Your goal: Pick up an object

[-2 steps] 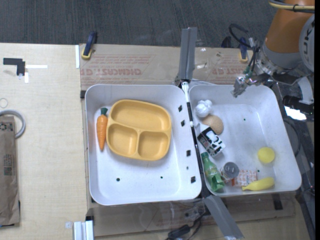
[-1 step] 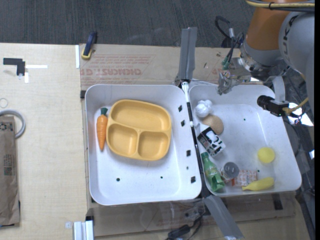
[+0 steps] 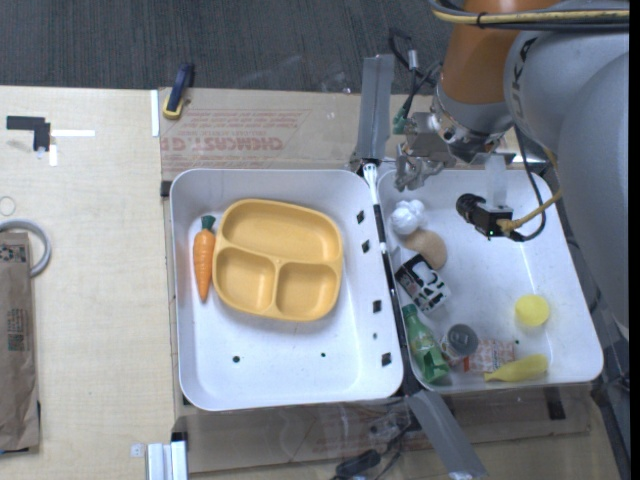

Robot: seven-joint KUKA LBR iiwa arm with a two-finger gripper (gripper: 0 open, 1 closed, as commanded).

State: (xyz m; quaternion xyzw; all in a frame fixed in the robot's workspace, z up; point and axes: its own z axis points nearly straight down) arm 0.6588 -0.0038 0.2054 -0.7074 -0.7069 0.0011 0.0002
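Presently, gripper: over right bin, far-left corner, likely aiming for the white lump.
Jaws: open or closed, cannot tell.

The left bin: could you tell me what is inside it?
A yellow divided tray with an orange carrot at its left; anything beneath the tray is covered.

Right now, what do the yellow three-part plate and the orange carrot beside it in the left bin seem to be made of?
The yellow three-compartment plate looks like moulded plastic with a matte to satin finish: even colour, rounded rims, soft highlights. The orange carrot with a green top is probably a toy, of plastic or rubber; its smooth, uniform surface leaves that open.
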